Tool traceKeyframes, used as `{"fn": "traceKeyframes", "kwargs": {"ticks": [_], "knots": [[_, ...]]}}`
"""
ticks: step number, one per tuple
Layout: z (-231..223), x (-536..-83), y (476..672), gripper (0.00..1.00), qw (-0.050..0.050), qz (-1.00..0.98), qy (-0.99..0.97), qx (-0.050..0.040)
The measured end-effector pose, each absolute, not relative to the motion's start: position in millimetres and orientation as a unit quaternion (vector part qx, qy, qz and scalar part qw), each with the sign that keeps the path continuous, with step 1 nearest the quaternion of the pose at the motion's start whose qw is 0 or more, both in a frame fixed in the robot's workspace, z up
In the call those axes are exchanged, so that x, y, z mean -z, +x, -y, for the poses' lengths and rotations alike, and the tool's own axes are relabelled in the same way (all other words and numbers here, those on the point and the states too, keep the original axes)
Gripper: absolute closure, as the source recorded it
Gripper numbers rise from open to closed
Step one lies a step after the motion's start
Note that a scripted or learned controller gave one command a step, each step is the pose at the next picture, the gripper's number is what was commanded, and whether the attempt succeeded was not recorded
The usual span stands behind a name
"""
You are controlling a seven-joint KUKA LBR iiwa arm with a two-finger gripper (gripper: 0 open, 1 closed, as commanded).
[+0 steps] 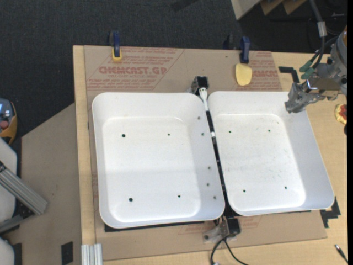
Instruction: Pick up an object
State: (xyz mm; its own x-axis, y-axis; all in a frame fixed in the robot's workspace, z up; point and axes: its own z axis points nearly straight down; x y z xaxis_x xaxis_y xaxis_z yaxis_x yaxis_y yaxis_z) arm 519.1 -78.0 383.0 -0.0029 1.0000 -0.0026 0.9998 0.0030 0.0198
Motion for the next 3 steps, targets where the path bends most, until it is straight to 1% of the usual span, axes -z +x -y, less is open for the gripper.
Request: {"fn": "traceKeyframes", "kwargs": {"ticks": [1, 2, 3], "knots": [[30, -283, 637.9, 1.00, 0.000, -0.709, 0.705, 0.0000], [40, -323, 607.7, 1.00, 0.002, -0.707, 0.708, -0.0015], [45, -353, 582.0, 1.00, 0.003, -0.706, 0.708, -0.0018]]}}
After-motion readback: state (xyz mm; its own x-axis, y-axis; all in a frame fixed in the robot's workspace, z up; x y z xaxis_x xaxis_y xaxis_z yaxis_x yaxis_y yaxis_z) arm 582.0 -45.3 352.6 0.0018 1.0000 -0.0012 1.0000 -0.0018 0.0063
